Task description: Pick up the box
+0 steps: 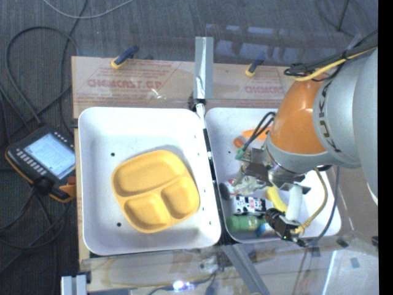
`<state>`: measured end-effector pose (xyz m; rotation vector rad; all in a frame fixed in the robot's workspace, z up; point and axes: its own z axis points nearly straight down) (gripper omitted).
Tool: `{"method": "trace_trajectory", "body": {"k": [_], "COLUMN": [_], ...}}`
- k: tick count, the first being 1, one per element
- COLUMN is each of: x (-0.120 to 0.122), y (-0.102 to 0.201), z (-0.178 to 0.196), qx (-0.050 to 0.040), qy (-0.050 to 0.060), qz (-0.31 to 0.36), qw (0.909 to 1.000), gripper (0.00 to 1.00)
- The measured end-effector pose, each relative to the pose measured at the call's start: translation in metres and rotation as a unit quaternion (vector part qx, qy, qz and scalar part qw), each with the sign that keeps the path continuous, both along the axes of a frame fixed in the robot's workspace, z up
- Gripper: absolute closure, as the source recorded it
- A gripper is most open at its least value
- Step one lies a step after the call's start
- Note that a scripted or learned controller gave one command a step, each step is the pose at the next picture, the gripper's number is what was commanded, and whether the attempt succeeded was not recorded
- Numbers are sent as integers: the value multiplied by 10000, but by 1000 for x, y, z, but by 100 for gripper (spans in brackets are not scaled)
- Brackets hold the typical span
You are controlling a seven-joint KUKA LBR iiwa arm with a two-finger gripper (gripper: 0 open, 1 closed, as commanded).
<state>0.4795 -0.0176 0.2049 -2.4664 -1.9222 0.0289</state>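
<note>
As I look down on the rig from my remote station, these are my readings:

Bench: the flat brown cardboard-covered bench [141, 85] fills the middle of the frame and carries two bins side by side, with yellow clamps on its upper edge.

Left bin: the shallow white plastic bin [92, 128] sits at centre left. A yellow three-compartment plastic tray [155, 190] lies in it, turned at a slant, roughly in the bin's middle.

Right bin: the second shallow white plastic bin [224, 118] sits at centre right, and much of it is covered by the arm. Several small things are crowded toward its lower left part.

Box: the small black-and-white printed box with red marks [248, 204] lies in the lower left part of the right bin, just below the wrist hardware and just above a green rounded object [242, 222] near the bin's lower wall.

Other clutter: an orange item [250, 134] shows near the bin's upper middle, partly hidden by the arm.

Arm: the grey arm with the orange band [298, 121] comes in from the right of the frame and hangs over the right bin, black and yellow cables trailing off it.

Jaws: the gripper [255, 180] is low over the clutter, just above the box in the picture. I cannot tell how the jaws stand, and I cannot see the box between them.

Outside the bench: a handheld pendant with a lit screen [46, 155] lies on the grey floor at the left edge.
</note>
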Motion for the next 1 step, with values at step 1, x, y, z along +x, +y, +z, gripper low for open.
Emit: {"method": "trace_trajectory", "body": {"k": [1], "x": [-1], "y": [0], "z": [8], "qx": [-5], "qy": [26], "qz": [3], "qw": [10000], "gripper": [100]}}
